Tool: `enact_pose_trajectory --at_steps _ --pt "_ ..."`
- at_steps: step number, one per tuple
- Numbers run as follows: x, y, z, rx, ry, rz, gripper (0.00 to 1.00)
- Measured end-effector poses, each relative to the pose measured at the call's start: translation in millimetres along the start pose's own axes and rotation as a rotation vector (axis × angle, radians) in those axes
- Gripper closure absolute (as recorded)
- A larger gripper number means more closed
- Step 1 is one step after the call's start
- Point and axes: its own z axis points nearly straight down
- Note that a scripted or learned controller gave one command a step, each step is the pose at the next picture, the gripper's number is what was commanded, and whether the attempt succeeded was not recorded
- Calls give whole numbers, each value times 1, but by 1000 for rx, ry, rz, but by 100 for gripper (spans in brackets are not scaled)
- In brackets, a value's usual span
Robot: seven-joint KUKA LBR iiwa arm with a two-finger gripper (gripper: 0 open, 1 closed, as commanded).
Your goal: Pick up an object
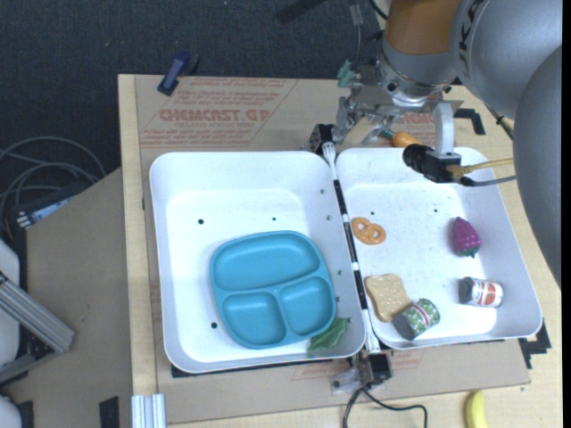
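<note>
Candidate objects lay in the right bin (500, 324). A pretzel (368, 231) sat near that bin's left wall, about midway along it. A purple grape cluster (464, 236) lay toward the right wall. A small can with a red label (481, 292) lay on its side below the grapes, its long axis running roughly left to right. A slice of toast (385, 294) and a green-banded can (417, 317) lay touching or just beside each other at the bin's near edge. An orange item (406, 138) sat at the far edge, partly hidden by the arm.

The hand (393, 119) hung over the right bin's far left corner, at the far edge of the desk (223, 105). Whether it was apart or together could not be told; nothing was seen clamped in it.

The orange item lay closest to the hand. The pretzel lay next, toward the near edge from the hand. The remaining items lay well apart from it, toward the near right corner.

The left bin (178, 185) carried a blue divided tray (268, 283), with a green item (328, 337) at its near right corner.
</note>
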Motion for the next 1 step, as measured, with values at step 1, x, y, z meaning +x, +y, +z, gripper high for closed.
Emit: enact_pose_trajectory --at_steps 1 --pt "-31 -43 12 4 -1 3 100"
